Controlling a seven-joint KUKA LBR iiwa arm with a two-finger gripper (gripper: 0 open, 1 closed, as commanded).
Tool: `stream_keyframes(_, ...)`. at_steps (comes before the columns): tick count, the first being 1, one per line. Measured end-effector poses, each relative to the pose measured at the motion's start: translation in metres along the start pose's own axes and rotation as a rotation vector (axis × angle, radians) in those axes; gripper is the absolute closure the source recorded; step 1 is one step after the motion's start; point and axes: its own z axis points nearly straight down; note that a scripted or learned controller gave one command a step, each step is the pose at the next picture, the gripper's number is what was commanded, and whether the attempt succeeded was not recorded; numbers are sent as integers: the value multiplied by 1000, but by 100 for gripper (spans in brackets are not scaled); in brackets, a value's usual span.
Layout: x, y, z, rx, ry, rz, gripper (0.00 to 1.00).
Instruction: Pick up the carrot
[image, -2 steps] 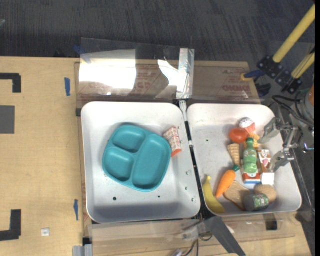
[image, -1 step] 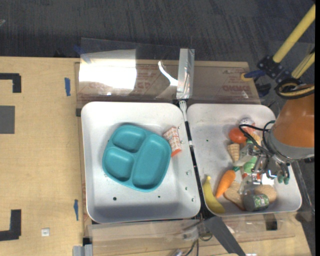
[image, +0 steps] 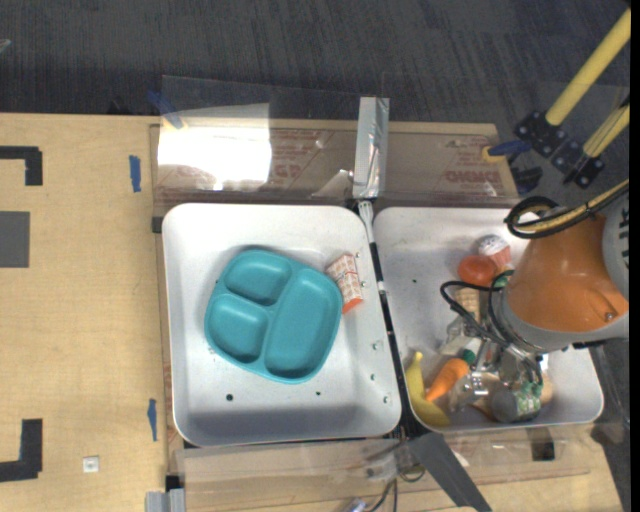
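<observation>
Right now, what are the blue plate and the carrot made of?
The plate looks like matte teal plastic: one even colour, soft moulded dividers, no shine. The carrot is probably a plastic toy, smooth and evenly orange, though it is too small to be sure.

Left bin (image: 190, 300): holds the divided plate (image: 273, 315); small packet (image: 346, 281) just beside the plate's right edge.
Right bin (image: 420, 240): carrot (image: 444, 378) near the front, banana (image: 418, 388) to its left, gripper (image: 487, 372) to its right.
</observation>
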Motion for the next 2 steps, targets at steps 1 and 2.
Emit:
stream_keyframes(1,3,8,-1,-1,6,-89,0)
stream_keyframes(2,-1,5,0,0,-7,-843,0)
